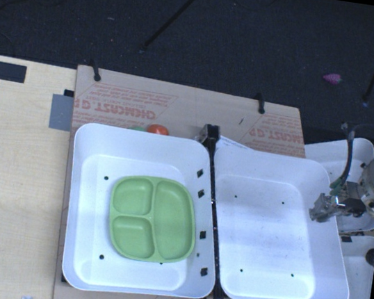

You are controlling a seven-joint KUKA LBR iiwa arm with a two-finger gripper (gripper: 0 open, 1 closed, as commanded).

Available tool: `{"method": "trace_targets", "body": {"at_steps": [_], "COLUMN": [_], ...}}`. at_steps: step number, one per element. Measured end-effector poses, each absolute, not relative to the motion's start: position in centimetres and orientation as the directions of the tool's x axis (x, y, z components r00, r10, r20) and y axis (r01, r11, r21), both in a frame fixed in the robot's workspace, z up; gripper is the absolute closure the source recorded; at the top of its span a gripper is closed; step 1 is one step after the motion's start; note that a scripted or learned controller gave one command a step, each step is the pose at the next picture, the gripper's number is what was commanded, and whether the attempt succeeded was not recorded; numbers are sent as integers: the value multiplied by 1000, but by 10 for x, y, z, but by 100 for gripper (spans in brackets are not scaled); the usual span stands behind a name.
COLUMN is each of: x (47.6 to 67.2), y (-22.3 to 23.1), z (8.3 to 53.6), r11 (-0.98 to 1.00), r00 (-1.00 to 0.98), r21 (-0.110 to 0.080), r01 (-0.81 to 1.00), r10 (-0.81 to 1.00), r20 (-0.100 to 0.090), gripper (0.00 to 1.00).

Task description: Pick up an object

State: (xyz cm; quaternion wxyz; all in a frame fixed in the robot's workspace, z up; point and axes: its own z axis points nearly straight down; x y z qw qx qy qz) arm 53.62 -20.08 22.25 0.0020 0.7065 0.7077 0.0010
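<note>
cardboard sheet (179, 112) | red print, upside down, seems "CHEMCAST GP", repeated | bottom-edge print unreadable

Green plate (153, 219) across left bin (94, 159) floor, rim margins bare.

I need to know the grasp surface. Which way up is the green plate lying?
Right way up: the green plate lies flat in the left bin, its three compartments facing upward.

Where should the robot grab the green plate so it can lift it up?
Probably by the rim. The green plate lies flat in the left bin, so there is nothing tall to squeeze. Its right edge faces the gripper, which is at the right bin's far side. Coming straight down, one side over the raised edge, looks best.
</note>
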Motion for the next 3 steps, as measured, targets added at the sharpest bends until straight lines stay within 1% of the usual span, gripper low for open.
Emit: {"method": "trace_targets", "body": {"at_steps": [1, 2, 3], "x": [536, 549, 550], "y": [-201, -141, -84], "z": [230, 234, 224], "r11": [2, 6, 5], "r00": [-2, -6, -5], "r21": [-1, -1, -4], "r01": [1000, 1000, 1000], "r10": [1000, 1000, 1000], "r20": [0, 3, 3], "gripper": [100, 100, 100]}}
